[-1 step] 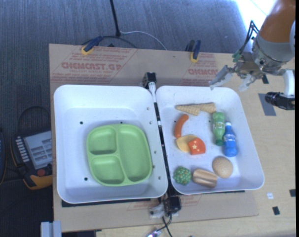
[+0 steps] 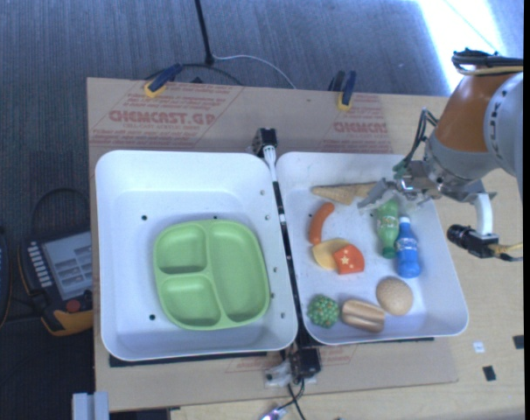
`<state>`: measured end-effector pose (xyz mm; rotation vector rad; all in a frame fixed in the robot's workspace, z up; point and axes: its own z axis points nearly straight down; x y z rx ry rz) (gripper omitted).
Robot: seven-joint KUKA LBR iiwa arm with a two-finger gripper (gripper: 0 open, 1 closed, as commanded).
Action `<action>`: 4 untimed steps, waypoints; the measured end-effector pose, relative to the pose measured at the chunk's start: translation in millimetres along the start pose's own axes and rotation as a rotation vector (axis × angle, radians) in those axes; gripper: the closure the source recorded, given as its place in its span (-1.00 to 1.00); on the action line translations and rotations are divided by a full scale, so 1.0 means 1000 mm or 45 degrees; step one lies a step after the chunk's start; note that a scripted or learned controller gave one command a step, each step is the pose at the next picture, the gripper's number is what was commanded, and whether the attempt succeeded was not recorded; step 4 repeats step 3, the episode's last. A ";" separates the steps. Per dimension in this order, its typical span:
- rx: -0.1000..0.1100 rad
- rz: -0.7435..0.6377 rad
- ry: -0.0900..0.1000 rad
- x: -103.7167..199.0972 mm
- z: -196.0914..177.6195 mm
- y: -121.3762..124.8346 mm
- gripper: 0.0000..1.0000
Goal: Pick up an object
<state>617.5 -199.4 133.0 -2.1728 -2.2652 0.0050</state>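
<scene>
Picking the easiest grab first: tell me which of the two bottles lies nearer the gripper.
The green bottle. It lies just below the gripper, while the blue bottle sits beside it but lower in the right bin, farther from the gripper.

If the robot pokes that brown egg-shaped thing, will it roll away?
Probably a little. The egg looks rounded and smooth, so a nudge could roll it, and it may slip in a pinch. The hot dog bun and the bin wall beside it would likely stop it soon.
</scene>
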 end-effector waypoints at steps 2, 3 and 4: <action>-0.022 -0.329 -0.014 0.007 0.033 -0.006 1.00; -0.007 0.179 0.000 0.067 -0.110 -0.037 1.00; -0.007 0.179 0.000 0.067 -0.110 -0.037 1.00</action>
